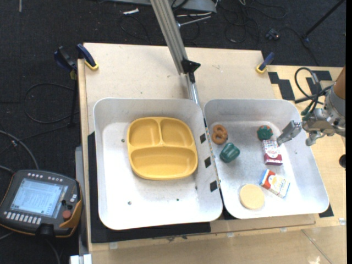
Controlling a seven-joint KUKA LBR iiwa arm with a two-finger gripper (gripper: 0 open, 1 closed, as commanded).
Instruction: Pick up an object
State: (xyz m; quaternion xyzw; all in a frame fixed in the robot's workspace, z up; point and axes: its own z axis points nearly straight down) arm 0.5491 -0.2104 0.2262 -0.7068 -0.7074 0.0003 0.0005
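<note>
The hand (301, 131) is seen at the right bin's (308, 172) right wall, fingers spread and nothing pinched, just beside the small red-and-white carton (273, 152) on the bin floor. The carton is judged light, stiff and probably a little slick, best taken across its narrow sides; its lettering is too small to read.

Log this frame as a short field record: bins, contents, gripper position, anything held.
left bin: yellow divided tray
right bin: pretzel, green pepper, small green item, red-and-white carton, orange-and-white box, pale round disc
gripper: over right bin's right side, near the red-and-white carton
fingers: open
held: nothing visible between the fingers
</note>
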